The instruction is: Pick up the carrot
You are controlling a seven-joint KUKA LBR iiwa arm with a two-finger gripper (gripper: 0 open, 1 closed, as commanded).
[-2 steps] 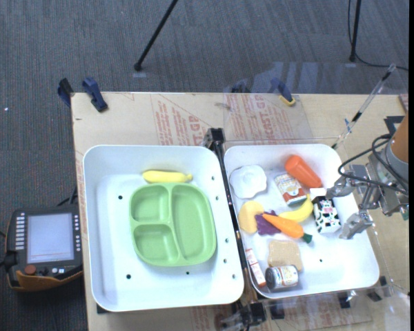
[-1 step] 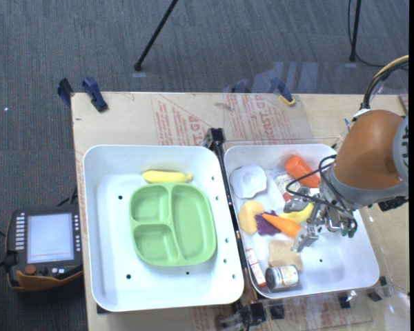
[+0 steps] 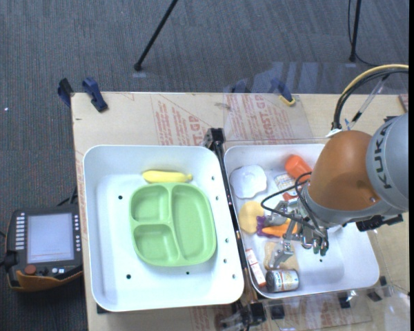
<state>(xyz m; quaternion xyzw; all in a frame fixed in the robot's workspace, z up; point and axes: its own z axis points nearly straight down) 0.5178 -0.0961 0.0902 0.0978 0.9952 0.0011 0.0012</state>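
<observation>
The gripper (image 3: 290, 234) hangs low over the middle of the right bin (image 3: 355, 271), and its metal fingers (image 3: 284, 252) are a tangle of dark and shiny parts, so whether they are spread or pressed together cannot be told from this slant. The carrot (image 3: 276, 230), a short orange piece, lies in that bin just beside the gripper's left edge, partly covered by it; nothing shows it pinched between the fingers. Touching the carrot's left end is something small and purple (image 3: 267, 221), and next to that sits a pale yellow object (image 3: 249, 216). A white rounded item (image 3: 249, 181) lies further up the bin, with an orange-red piece (image 3: 297, 165) to its right. Below the gripper a can (image 3: 283, 280) lies on its side. Above the wrist the arm's orange band (image 3: 339, 172) bulges over the bin's right half. The left bin (image 3: 100, 254) holds a green divided tray (image 3: 172, 224) and a banana (image 3: 167, 176) just above it. Both bins rest on the cardboard-covered surface (image 3: 152, 119).
</observation>
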